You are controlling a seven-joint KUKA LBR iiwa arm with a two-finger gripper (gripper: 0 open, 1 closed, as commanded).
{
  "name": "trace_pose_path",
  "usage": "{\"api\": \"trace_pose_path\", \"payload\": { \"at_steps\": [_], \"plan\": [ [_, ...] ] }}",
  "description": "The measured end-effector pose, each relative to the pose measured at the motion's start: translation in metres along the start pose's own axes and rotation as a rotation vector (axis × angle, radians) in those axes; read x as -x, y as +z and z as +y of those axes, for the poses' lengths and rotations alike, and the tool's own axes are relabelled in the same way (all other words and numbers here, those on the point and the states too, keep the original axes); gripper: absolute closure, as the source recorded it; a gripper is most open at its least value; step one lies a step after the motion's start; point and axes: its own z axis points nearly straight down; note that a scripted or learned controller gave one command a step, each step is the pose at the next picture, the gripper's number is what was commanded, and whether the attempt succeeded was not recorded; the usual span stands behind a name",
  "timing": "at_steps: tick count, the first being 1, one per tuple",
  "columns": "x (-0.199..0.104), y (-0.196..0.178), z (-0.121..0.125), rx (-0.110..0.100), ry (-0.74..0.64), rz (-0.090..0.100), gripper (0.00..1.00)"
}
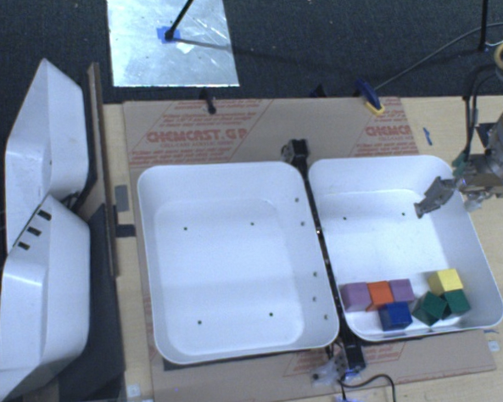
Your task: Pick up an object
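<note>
Several small blocks lie along the near edge of the right bin (379, 201): a purple block (355, 296), an orange block (380, 293), a second purple block (401, 289), a blue block (395, 315), a dark green block (428, 309), a yellow block (448, 280) and another green block (458, 302). My gripper (431, 197) hangs over the right bin's far right part, well behind the blocks and apart from them. I see nothing in it.
The left bin (225, 189) adjoins the right bin, with a black divider strip (320, 234) between them. Two spare white bins (45, 225) are stacked off the bench at the left. A shiny metal sheet (172, 39) lies behind the bench.
</note>
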Motion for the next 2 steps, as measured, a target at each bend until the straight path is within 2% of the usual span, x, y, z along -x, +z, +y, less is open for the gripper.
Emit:
{"api": "trace_pose_path", "payload": {
  "at_steps": [1, 2],
  "plan": [
    [0.0, -0.002, 0.001, 0.004, -0.001, -0.001, 0.0],
    [-0.004, 0.059, -0.003, 0.0, 0.0, 0.0, 0.0]
  ]
}}
